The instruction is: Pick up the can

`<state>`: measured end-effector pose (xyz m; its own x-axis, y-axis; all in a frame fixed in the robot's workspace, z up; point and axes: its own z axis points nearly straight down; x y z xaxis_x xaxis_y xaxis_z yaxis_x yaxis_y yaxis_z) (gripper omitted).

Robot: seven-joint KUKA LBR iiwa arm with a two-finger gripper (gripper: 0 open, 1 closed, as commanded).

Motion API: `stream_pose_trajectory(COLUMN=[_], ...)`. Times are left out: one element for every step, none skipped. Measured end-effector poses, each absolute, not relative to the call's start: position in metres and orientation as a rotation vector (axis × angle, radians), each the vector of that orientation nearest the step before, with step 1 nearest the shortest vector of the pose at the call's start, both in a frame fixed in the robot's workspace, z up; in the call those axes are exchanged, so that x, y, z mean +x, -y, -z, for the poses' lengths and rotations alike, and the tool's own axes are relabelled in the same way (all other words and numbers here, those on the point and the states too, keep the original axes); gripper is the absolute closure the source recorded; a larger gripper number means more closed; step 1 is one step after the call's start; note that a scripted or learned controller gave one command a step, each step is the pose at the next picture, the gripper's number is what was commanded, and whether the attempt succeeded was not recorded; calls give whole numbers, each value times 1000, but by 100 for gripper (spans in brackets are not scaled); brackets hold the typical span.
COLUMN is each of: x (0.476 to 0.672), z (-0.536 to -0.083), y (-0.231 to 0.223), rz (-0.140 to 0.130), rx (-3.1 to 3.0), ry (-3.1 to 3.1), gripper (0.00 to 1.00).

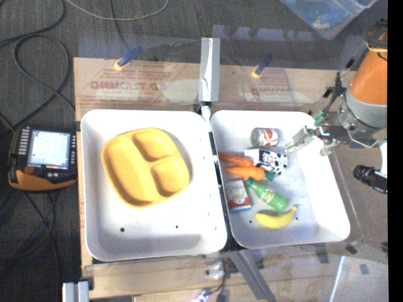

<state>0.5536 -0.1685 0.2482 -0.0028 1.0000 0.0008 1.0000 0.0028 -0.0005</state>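
Observation:
The can [265,136], silver with a red label, lies on its side near the back of the right bin [327,194]. My gripper [313,141] hangs over the bin's back right part, just to the right of the can and apart from it. One grey finger [297,141] points left toward the can. The fingers stand open with nothing between them.
In front of the can lie a black-and-white carton [272,160], two carrots [238,162], a small orange-labelled tin [237,195], a green bottle [267,195] and a banana [276,218]. The left bin [101,231] holds a yellow divided plate [146,166]. A pendant [43,156] lies left of the bench.

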Motion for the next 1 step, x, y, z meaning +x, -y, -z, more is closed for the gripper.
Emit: stream_pose_trajectory(x=[584], z=[-126], y=[146], rz=[-1], rx=[-2162], ry=[2277], gripper=[0])
